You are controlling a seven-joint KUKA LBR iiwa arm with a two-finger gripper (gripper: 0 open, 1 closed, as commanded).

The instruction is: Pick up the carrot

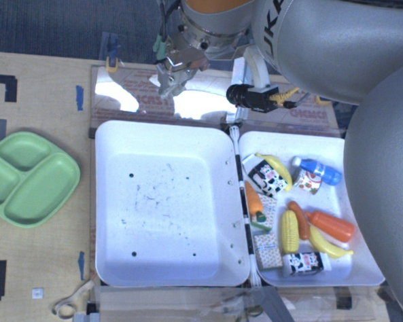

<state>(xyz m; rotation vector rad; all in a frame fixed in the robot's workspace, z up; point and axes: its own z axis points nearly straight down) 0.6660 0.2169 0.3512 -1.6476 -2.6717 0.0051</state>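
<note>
While jaws [171, 77] hover, carrot [253, 201] lies binned.

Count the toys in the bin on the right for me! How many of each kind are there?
Carrot: 1
Corn cob: 1
Bananas: 2
Cow-print cartons: 2
Blue-capped bottle: 1
Orange bottle: 1
Red-orange sausage-like toy: 1
Total: 9
</note>
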